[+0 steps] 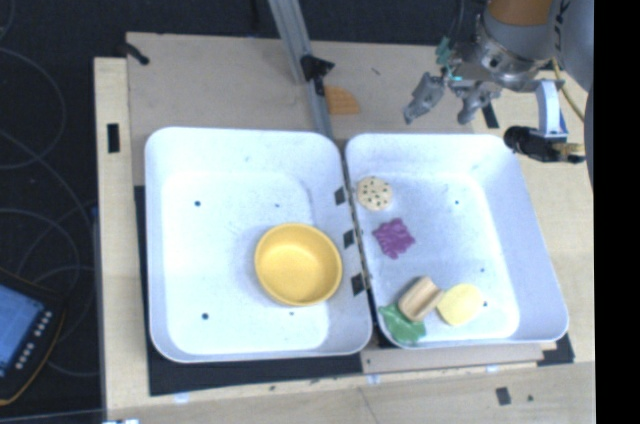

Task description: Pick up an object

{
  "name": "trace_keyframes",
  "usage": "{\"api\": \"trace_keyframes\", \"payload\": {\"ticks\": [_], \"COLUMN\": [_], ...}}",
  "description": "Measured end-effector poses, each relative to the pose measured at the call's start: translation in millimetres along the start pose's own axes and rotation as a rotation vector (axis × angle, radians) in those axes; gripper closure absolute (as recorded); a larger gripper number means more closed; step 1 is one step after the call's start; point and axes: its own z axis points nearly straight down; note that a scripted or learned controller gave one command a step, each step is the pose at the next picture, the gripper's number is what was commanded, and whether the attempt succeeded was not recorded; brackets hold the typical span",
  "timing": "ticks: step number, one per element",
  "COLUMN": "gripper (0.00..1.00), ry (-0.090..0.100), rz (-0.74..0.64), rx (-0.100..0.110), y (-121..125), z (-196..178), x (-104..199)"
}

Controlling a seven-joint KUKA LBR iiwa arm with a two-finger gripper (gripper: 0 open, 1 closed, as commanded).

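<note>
My gripper (446,102) hangs above the far edge of the right bin (520,212), its two fingers spread apart with nothing between them. Inside that bin lie a round speckled cookie-like piece (375,193), a purple lumpy piece (394,237), a tan block (418,296), a yellow rounded piece (460,305) and a green piece (401,327) at the near left corner. A yellow bowl (297,264) sits in the left bin (200,172). The gripper is well behind all of these objects.
A grey metal strut (285,7) slants down from the top to the gap between the bins. A small orange tag (341,101) lies on the bench behind them. A black handheld unit (20,332) sits off the bench at lower left.
</note>
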Motion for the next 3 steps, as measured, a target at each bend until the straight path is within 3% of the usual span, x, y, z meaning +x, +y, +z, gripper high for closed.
{"api": "trace_keyframes", "payload": {"ticks": [1, 3], "gripper": [0.0, 0.0], "ry": [-0.001, -0.002], "rz": [0.0, 0.007], "rx": [0.0, 0.004], "y": [-0.1, -3.1], "z": [0.0, 85.5], "x": [-0.5, -7.2]}}
